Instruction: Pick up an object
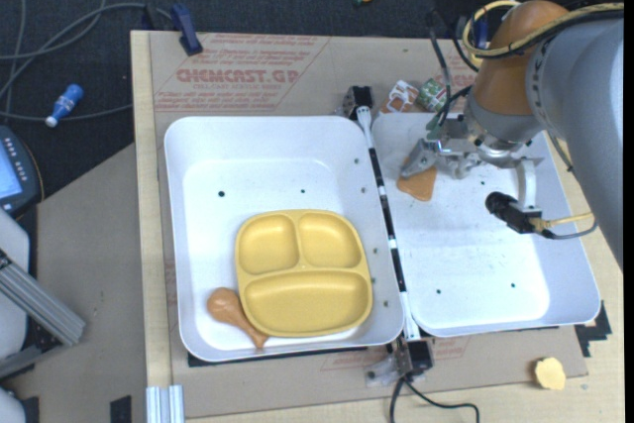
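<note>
A small orange-tan wedge-shaped piece [418, 185] lies in the right bin [475, 292], near its back left corner. My gripper [437, 159] hangs low over that bin, just above and to the right of the piece, close to it or touching it. The grey arm with its orange band [510, 64] comes in from the right. In the left bin [198, 163] sits a yellow divided plate [302, 272]. An orange drumstick-shaped toy [234, 312] lies against the plate's lower left edge.
A black ridge [386, 213] separates the two bins. Small wrapper-like items [416, 95] lie just behind the right bin. A yellow chunk [548, 372] rests on the bench at the front right. A black cabled part [510, 210] hangs over the right bin.
</note>
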